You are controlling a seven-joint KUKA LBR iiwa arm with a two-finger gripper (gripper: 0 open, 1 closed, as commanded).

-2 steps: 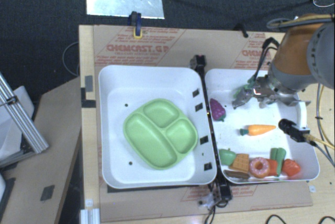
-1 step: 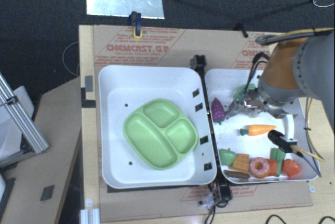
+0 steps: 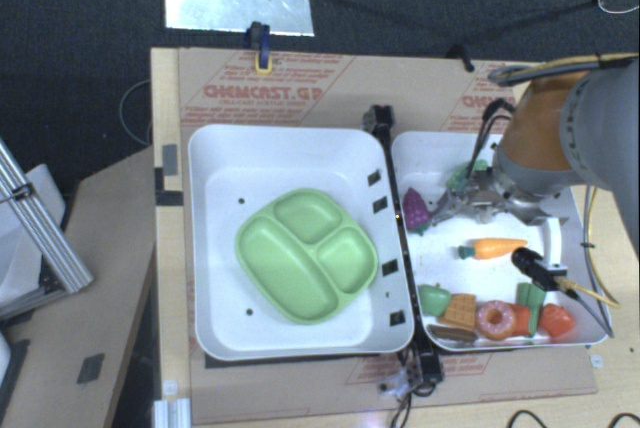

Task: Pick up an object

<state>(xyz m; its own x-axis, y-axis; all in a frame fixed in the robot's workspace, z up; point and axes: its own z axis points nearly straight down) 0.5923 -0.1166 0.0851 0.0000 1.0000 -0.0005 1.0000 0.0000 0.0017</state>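
My gripper [image 3: 468,204] hangs low over the middle of the right bin [image 3: 432,152], with the grey arm and its orange band reaching in from the right. A purple eggplant toy [image 3: 413,210] lies just left of the gripper by the bin's left wall. An orange carrot [image 3: 497,248] lies just in front of it. A small green piece [image 3: 459,179] shows right behind the gripper, partly hidden. Nothing can be seen held in the gripper.
Along the right bin's front edge lie a green vegetable [image 3: 434,298], a waffle piece [image 3: 461,310], a pink donut [image 3: 494,318] and a red tomato [image 3: 556,319]. The left bin [image 3: 215,166] holds a green divided plate [image 3: 305,254].
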